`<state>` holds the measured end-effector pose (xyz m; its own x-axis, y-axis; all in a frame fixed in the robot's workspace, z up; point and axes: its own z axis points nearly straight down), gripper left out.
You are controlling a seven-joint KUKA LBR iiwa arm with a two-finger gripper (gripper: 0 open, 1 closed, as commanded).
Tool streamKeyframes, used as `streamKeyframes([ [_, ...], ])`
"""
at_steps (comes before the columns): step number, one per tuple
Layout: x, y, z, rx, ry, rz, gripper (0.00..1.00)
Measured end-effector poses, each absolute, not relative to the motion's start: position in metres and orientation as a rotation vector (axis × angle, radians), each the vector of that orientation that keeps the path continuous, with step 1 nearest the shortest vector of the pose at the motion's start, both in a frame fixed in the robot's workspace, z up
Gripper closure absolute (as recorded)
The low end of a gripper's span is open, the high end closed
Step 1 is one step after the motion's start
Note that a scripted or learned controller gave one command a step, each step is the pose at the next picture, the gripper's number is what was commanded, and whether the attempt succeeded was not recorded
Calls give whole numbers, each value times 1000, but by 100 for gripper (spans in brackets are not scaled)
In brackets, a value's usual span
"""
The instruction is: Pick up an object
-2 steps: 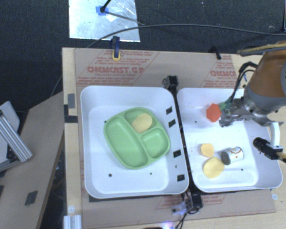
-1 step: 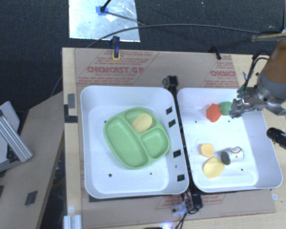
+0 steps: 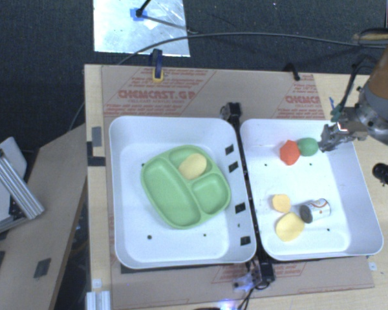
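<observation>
In the right bin [image 3: 355,192] lie a red-orange object [image 3: 289,152] and a green object [image 3: 307,146] touching each other near the far side. Toward the front are a small yellow piece [image 3: 281,203], a larger pale yellow piece [image 3: 289,227] and a small can [image 3: 315,210] on its side. My gripper [image 3: 330,138] hangs at the bin's far right, just right of the green object. I see nothing held in it.
The left bin [image 3: 132,237] holds a green divided tray [image 3: 174,196] with a yellow object [image 3: 193,166] in its far compartment. Black clips [image 3: 234,112] sit along the seam between the bins. A cable crosses the back of the bench.
</observation>
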<state>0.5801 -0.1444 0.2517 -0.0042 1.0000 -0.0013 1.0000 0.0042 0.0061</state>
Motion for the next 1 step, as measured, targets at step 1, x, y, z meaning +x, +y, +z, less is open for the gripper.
streamKeyframes([
  [1,597,-90,239,2210,2231,3,100],
])
